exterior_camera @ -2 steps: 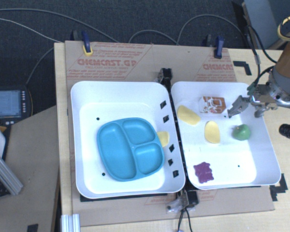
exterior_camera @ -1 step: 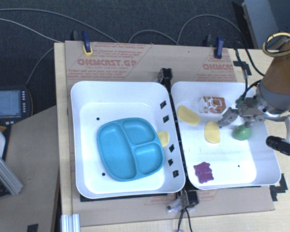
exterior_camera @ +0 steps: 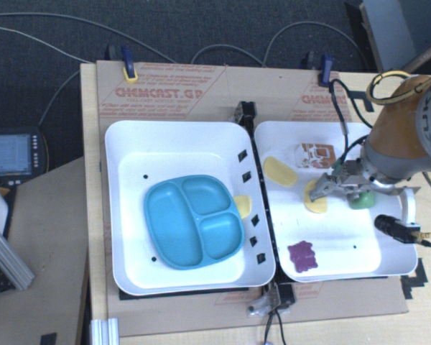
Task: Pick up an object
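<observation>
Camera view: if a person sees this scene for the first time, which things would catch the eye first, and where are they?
The big blue divided plate stands out first; it lies in the left bin. Next comes the grey and orange arm reaching in from the right, with its end effector low over a yellow piece in the right bin. A purple piece lies near that bin's front edge.

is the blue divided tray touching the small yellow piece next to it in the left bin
Touching. The camera view shows the blue tray's right rim overlapping the small yellow piece, no white bin floor between them.
</observation>
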Tool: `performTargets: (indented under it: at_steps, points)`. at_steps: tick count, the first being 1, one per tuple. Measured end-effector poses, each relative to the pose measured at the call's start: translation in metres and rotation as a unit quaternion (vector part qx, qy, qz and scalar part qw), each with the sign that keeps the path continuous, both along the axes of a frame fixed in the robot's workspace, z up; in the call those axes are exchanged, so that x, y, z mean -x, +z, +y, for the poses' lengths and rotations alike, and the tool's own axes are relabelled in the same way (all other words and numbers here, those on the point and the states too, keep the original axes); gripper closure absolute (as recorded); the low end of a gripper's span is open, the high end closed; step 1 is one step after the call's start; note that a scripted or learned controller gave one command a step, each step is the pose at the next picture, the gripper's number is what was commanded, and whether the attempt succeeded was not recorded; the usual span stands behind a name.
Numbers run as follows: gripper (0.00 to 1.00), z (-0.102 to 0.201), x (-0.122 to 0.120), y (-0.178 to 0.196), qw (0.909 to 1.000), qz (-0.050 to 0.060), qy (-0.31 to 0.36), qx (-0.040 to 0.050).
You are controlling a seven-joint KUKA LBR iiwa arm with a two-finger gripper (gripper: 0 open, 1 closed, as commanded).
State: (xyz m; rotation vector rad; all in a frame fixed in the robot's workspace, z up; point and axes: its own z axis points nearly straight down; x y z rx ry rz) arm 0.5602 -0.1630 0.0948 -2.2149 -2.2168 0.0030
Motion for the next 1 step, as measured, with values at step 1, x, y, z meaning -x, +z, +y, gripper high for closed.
performTargets:
  at_steps: [1]
  points:
    - [1.0,-0.0011,-0.002,0.0151,1.0,-0.004,0.0,0.0014]
